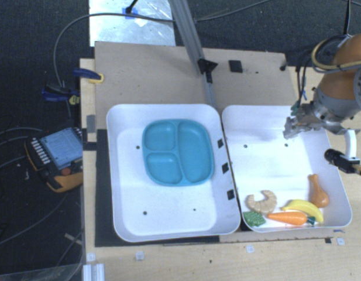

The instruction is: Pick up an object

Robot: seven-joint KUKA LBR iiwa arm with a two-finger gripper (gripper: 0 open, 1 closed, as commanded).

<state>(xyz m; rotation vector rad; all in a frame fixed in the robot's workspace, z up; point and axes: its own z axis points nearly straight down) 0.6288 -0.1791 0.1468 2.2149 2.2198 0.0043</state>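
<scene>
Surroundings: dark carpet lay around a brown desk (168, 69) that carried two shallow white bins side by side.
Left bin (124, 215): it held a blue divided plate (178, 152), lying flat toward the bin's 12 o'clock side.
Right bin (268, 157): its toy food sat crowded toward 5 o'clock.
Food: a croissant (261, 201) lay beside a green leafy piece (254, 218); a carrot (286, 218) touched a banana (304, 208); a brown drumstick (317, 192) stood just at 1 o'clock of the banana.
Arm: grey with an orange band (350, 54), it reached in from 3 o'clock.
Jaws (291, 127): they hung over the right bin's 1 o'clock part, well apart from the food; whether they were open or closed could not be told, and nothing was seen in them.
Off the desk: a handheld controller (56, 157) lay on the carpet at 9 o'clock.
</scene>
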